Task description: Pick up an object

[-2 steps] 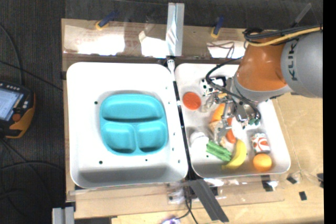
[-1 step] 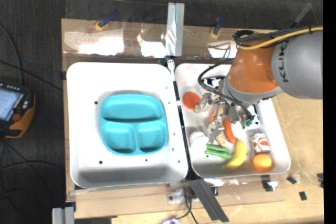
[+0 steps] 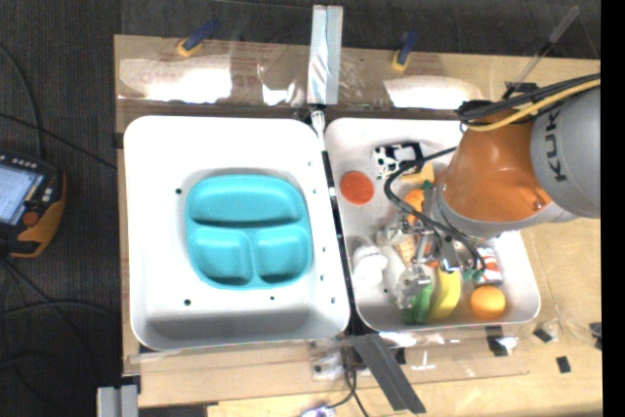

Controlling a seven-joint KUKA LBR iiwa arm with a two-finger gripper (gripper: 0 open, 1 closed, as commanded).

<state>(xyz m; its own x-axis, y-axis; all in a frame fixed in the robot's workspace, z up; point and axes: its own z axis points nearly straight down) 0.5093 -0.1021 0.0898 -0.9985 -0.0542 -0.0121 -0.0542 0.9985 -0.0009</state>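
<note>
Yellow banana (image 3: 448, 293) and orange (image 3: 487, 302) sit right beside the gripper (image 3: 422, 271) in the right bin (image 3: 522, 308); can't tell its grip state.

Two white bins (image 3: 234, 137) observed, one left of the gripper (image 3: 422, 280). One turquoise tray (image 3: 248, 228), one red disc (image 3: 356, 187), one orange (image 3: 487, 301), one banana (image 3: 447, 293) counted. Remaining clutter beneath cannot be tallied.

The arm (image 3: 508, 176) covers much of the right bin (image 3: 347, 210), hiding whatever lies beneath its orange band. Small objects crowd together near that bin's front edge, too tangled to identify, beside a yellow-green piece (image 3: 437, 296). At the left edge, a handheld device (image 3: 24, 200) is cut off.
</note>
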